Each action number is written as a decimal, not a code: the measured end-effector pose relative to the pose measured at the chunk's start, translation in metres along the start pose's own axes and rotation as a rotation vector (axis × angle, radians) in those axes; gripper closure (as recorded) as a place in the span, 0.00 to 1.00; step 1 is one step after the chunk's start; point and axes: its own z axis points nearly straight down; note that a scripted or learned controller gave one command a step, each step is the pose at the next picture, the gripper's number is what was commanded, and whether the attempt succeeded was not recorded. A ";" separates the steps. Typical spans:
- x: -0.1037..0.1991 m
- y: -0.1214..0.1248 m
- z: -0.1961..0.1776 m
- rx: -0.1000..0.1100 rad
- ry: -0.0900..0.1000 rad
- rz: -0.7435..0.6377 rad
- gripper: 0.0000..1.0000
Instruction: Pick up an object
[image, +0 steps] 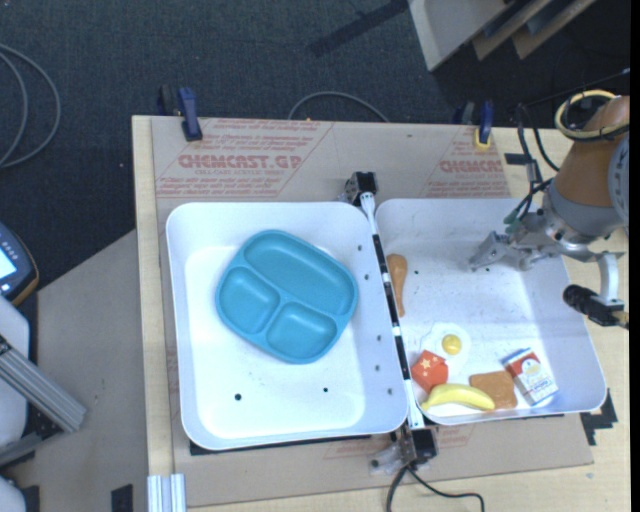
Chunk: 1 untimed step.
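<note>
Hovering over the right bin (560, 300), the end effector (497, 252), fingers apart, sits well clear of banana (458, 398) and egg (449, 343).

A: What colours are in the left bin (190, 300)?
B: White bin, blue divided plate (287, 294).
A: And the right bin (560, 330)?
B: White too — yellow banana (458, 398), red tomato (430, 369), white-and-yellow fried egg (448, 343), brown toast (492, 387).

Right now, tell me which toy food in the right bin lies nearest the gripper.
The fried egg. It lies closest below the gripper; the tomato, banana and toast sit further toward the bin's front edge.
</note>
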 end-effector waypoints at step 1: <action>-0.006 -0.152 0.000 0.016 0.008 0.011 0.00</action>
